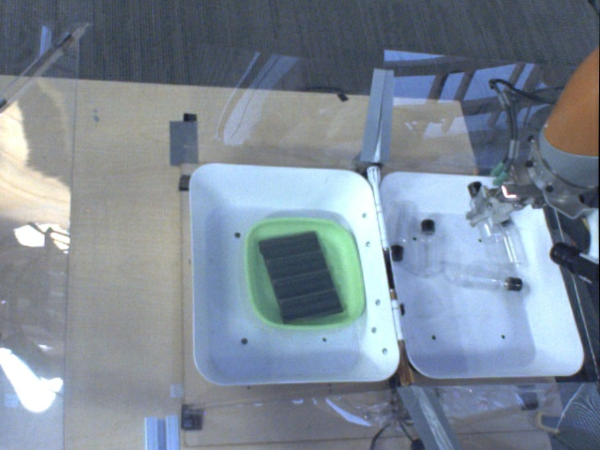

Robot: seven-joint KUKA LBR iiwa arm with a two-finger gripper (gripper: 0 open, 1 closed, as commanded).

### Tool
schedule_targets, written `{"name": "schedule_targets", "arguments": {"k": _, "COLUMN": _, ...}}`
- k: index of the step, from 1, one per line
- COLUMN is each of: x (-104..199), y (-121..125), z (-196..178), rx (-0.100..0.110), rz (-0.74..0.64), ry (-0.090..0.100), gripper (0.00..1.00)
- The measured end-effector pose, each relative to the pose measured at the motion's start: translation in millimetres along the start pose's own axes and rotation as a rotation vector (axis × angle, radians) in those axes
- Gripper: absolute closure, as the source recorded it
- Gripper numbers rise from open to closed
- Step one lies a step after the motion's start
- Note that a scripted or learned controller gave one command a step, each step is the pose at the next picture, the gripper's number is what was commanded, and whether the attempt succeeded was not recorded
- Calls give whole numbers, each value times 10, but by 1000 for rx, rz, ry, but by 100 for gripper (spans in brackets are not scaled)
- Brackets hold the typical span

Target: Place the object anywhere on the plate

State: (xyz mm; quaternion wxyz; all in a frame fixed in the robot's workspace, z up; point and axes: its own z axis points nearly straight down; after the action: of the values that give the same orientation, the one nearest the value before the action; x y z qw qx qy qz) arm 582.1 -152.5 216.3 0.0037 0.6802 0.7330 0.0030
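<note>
Two white bins sit side by side on the desk (103, 251). Starting at the left: the left bin (216, 345) has one lime-green plate (255, 284) in its middle, and one dark ribbed block (300, 277) already lies flat on that plate, a bit skewed and well inside the rim. Going by the task, that block looks like the object, so the placing part seems done or nearly done.

Moving right, past the divider: the right bin (553, 345) holds clear plastic tubes with black caps, hard to make out against the white. I count roughly three: one upright near the divider (425, 237), one lying flat lower down (483, 277), and one up by the gripper (503, 244). Could be off, they're see-through.

The gripper (492, 204) hovers at the far right over the top of that bin. Honestly can't tell whether the fingers are spread or closed, or whether anything's pinched there.

My guess for doing this step well: lift straight up, clear of the tubes, and don't bump the plate.
</note>
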Motion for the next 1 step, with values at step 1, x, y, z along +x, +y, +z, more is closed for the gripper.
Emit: {"name": "schedule_targets", "arguments": {"k": 1, "x": 975, "y": -94, "z": -184, "rx": 2, "rz": -242, "ry": 1, "gripper": 100}}
